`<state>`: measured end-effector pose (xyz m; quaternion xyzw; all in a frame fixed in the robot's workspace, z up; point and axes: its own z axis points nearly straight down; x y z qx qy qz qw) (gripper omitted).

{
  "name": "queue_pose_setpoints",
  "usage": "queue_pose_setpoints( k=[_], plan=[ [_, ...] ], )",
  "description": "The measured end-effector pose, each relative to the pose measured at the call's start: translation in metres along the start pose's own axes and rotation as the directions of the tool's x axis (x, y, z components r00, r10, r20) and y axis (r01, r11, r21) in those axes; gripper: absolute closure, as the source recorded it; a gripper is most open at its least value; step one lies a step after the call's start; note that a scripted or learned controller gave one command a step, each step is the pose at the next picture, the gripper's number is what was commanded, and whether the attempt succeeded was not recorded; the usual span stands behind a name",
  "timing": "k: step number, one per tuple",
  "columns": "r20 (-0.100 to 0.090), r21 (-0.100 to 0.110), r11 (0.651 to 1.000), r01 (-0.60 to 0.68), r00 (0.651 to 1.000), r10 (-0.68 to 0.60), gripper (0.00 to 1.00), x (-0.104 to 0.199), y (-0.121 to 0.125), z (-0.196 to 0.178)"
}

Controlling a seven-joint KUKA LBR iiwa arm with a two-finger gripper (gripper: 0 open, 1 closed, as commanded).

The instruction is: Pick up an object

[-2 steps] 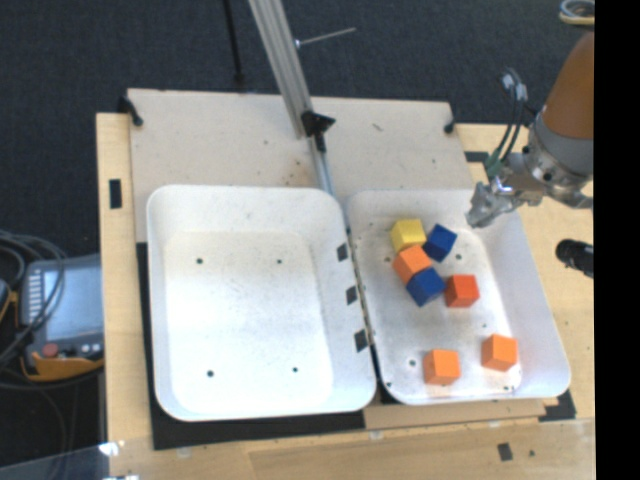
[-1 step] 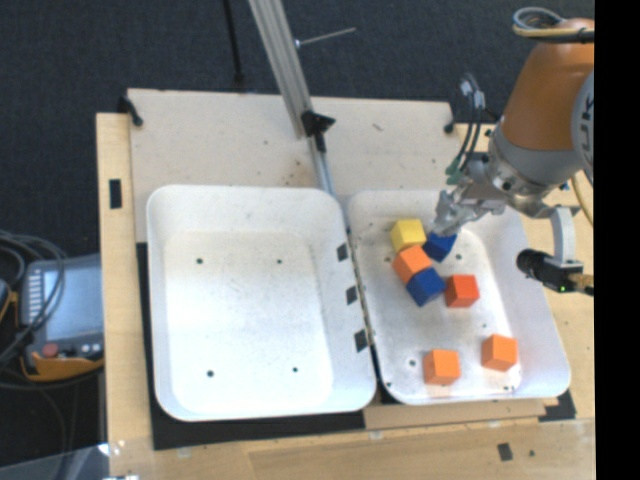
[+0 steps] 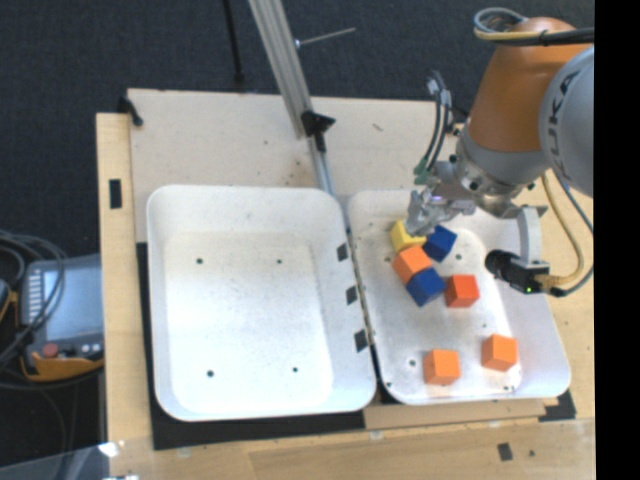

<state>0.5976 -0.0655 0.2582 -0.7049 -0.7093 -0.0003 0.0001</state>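
The tabletop (image 3: 115, 268) is of light wood and it carries two shallow white bins side by side. The left bin (image 3: 250, 303) is the wider one in this view. The right bin (image 3: 530, 363) holds all the small blocks.

The arm (image 3: 525, 98) comes in from the right, grey with an orange band above the wrist, and it bends down over the far part of the right bin. A slanted metal rail (image 3: 285, 63) goes from the top of the view down to the place between the two bins.

The claw (image 3: 428, 213) is low over a tight group of blocks, just above a yellow block (image 3: 403, 234) and a blue block (image 3: 441, 241). It is not possible to tell if the claw is apart or together, and no block is seen inside it.

In the same group, an orange block (image 3: 411, 261) touches the yellow one, and a second blue block (image 3: 426, 286) lies just in front of it. Another orange block (image 3: 461, 291) is just beside that second blue block. Two more orange blocks, one (image 3: 441, 366) and the other (image 3: 500, 352), lie apart near the front edge of the right bin.
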Motion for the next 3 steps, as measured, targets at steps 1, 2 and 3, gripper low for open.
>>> queue_pose_setpoints(
  k=[1, 2, 3],
  plan=[
    [-0.001, -0.001, 1.0, 0.002, 1.0, -0.002, 1.0, 0.052, 0.005, -0.006],
    [0.001, 0.0, 1.0, 0.0, 1.0, 0.0, 1.0, 0.097, 0.013, 0.007],
    [0.0, 0.0, 1.0, 0.001, 1.0, -0.001, 1.0, 0.151, 0.022, 0.018]
  ],
)
